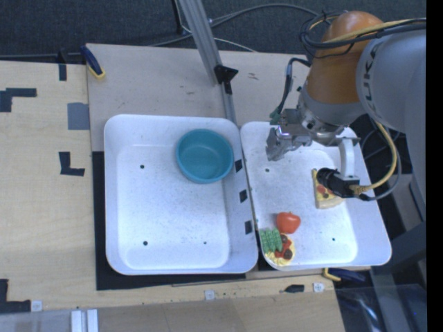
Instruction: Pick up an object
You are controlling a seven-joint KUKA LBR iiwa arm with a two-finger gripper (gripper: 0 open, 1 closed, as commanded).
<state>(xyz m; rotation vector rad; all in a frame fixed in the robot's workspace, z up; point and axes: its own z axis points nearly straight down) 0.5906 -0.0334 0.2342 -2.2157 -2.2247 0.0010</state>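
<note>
Here the left bin (138,206) carries a single thing, a blue bowl (204,155), which sits upright near that bin's far right corner, close to the wall shared with its neighbour. Beyond the bins, a grey metal post (204,37) slants down across the bench (138,81) to the far end of the seam between them.

In the right bin (311,244), the gripper (279,146) hangs over the far left corner, pointing down, with the grey arm and its orange band (342,54) rising behind it toward the right. Whether the pincer is apart or together cannot be told from this angle, and nothing can be seen held in it.

The things available for picking all lie on the near side of the gripper, apart from it. At the near left corner of the right bin a small green and yellow toy (275,245) rests against the rim, and a red tomato-like piece (288,222) sits just beside it, a little farther in. Toward the right edge, a yellow wedge like a pizza slice (323,194) lies flat, partly covered by a black fitting and cables on the arm. It is the nearest of the three to the gripper, yet still clearly separate from it.
</note>
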